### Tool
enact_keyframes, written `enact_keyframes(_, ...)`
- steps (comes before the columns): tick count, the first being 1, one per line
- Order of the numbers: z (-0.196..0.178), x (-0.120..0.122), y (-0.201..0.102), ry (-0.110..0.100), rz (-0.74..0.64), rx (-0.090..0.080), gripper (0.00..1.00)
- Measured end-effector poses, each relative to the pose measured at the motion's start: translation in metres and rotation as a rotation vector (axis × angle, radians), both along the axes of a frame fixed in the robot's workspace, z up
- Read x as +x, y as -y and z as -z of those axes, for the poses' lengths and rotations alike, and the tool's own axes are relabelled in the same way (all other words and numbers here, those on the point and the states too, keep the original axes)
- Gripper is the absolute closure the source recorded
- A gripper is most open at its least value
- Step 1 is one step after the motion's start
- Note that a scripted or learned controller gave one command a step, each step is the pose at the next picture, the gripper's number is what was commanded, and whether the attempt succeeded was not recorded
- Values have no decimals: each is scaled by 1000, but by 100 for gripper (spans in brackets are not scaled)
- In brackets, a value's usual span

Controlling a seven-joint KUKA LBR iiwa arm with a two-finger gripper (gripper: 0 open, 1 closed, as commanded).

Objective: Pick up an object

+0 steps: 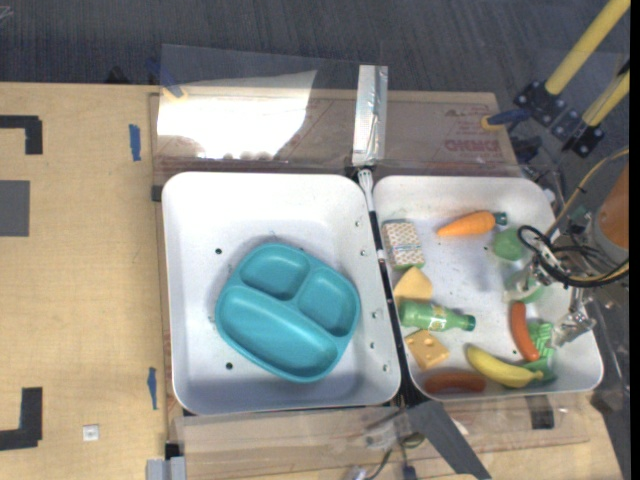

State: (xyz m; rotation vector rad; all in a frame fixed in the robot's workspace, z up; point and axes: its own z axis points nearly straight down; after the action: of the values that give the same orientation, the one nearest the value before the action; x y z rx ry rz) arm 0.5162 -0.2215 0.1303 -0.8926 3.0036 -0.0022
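Observation:
The right bin point(452, 190) holds several toy foods: an orange carrot point(466, 225), a waffle piece point(402, 242), a yellow cheese wedge point(414, 286), a green bottle point(434, 317), a holed cheese slice point(427, 349), a banana point(500, 367), a brown sausage point(455, 381) and a red pepper point(519, 330). My gripper point(548, 306) reaches in from the right and hangs low over the bin's right side, just above the red pepper and some green pieces point(508, 245). Cables and the wrist hide what lies directly beneath it.
The left bin point(190, 268) carries a teal divided plate point(288, 310). A taped clear sheet point(250, 108) lies behind the bins. Yellow-handled tools point(590, 38) stand at the back right. Bare wooden bench point(70, 268) stretches to the left.

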Motion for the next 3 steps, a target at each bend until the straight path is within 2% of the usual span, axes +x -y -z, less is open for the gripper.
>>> enact_keyframes(1,41,-15,0,3,-96,-2,0)
enact_keyframes(2,41,-22,1,6,-154,-5,0)
enact_keyframes(3,41,-26,-19,5,-329,-9,0)
